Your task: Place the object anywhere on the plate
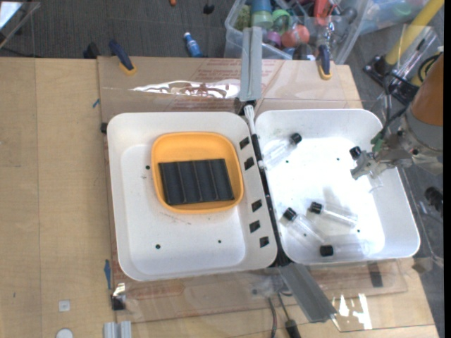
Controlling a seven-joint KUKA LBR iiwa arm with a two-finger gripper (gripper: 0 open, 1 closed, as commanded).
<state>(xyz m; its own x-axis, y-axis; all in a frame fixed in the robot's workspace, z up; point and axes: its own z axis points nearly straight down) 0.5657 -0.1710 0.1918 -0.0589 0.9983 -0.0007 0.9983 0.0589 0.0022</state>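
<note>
An orange plate [196,146] sits in the left white bin [141,252], and a black ribbed block [196,182] lies on it. In the right white bin [394,238] lie several clear vials with black caps: one at the back [282,148], two crossing near the middle [333,215] [299,222], and one by the front wall [331,250]. My gripper [368,166] hangs over the right edge of the right bin. A small black-capped piece [354,152] lies just left of it, and I cannot tell whether they touch.
A grey divider bar [249,69] runs between the bins at the back, with black clips [255,206] along the seam. A clear tub of coloured toys [303,9] stands behind the bins. Cables and yellow tubing [416,27] hang at the back right.
</note>
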